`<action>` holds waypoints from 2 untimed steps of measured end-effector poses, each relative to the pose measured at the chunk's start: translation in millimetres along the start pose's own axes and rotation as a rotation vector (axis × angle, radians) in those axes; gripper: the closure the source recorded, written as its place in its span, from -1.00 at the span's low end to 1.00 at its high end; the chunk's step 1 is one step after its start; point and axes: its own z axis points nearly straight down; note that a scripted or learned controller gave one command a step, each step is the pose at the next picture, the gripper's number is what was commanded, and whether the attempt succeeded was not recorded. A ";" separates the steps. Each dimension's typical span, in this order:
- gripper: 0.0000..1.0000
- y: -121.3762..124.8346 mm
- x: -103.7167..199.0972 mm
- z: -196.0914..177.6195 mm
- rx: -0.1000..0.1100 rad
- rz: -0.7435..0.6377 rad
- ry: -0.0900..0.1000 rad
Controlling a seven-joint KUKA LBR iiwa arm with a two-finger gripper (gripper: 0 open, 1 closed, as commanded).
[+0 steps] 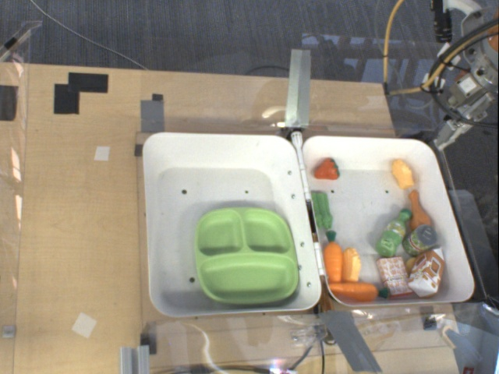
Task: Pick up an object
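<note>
A pale wooden counter (70, 232) carries two white bins side by side, with dark carpet beyond. The left bin (164, 209) holds a green divided plate (245, 254). The right bin (366, 193) holds toy food: a strawberry (326, 169), carrots (352, 291), a green bottle (393, 235). The hand (466, 100) hangs outside the right bin's far corner; whether it is open, I cannot tell.

Toy foods (390, 244) in right bin (366, 150)
</note>
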 end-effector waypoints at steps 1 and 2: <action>1.00 -3.1 -15.5 187.2 0.002 -0.020 0.002; 1.00 -28.0 -54.6 41.9 0.012 -0.057 0.010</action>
